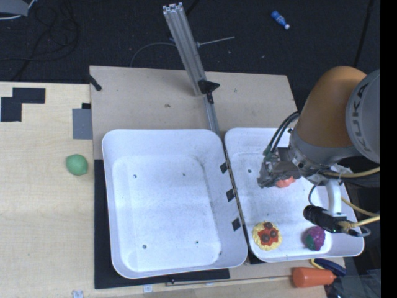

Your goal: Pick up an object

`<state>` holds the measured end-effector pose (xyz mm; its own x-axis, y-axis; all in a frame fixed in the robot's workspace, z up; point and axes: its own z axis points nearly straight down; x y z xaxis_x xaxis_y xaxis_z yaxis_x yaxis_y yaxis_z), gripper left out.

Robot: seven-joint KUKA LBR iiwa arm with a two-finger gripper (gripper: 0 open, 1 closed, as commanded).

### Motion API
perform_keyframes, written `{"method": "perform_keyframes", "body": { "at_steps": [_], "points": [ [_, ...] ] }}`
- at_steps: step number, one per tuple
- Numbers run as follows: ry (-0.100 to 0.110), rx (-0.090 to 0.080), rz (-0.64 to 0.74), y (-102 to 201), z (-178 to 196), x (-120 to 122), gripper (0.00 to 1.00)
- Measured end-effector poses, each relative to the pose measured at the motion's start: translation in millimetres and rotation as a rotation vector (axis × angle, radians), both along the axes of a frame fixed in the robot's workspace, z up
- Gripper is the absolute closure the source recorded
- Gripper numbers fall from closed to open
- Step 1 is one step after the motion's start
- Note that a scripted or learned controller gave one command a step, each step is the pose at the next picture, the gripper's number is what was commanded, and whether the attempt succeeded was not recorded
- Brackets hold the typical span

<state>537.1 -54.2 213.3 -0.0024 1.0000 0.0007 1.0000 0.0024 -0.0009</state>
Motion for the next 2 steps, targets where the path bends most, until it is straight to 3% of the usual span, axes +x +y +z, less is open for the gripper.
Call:
{"method": "perform_keyframes", "body": {
  "at_steps": [2],
  "points": [
    [-0.001, 0.000, -0.001, 94, 15, -14, 1.00]
  ]
}}
